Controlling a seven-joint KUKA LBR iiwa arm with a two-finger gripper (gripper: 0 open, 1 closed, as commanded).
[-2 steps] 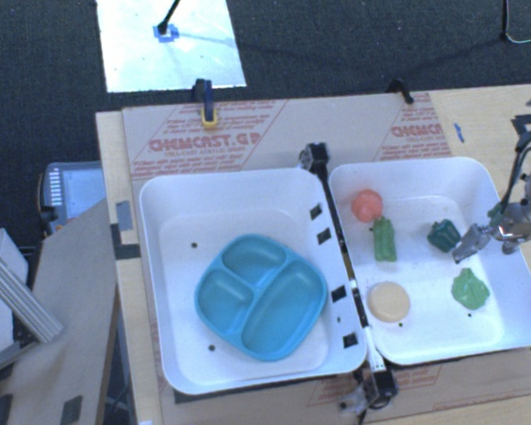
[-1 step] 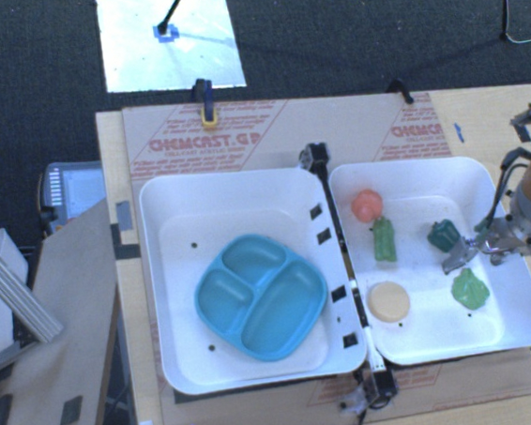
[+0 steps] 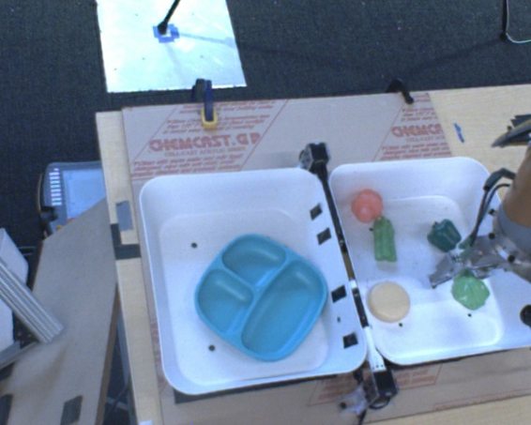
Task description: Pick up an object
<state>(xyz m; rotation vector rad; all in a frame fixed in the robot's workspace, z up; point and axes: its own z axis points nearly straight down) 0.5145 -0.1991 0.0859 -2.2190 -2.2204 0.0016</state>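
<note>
Faintly, "CHEMCAST GP" in red across the board (image 3: 206, 139) behind both bins; tool (image 3: 462, 266) grip state unclear.

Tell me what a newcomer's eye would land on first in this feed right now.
Most striking is the big blue plastic divided plate, alone in the left white bin. Next comes the grey arm's gripper, low in the right white bin beside a light green lumpy toy. Scattered around it are a dark green pepper-like toy, a green upright bottle-shaped toy, an orange-red ball and a pale yellow round disc.
</note>
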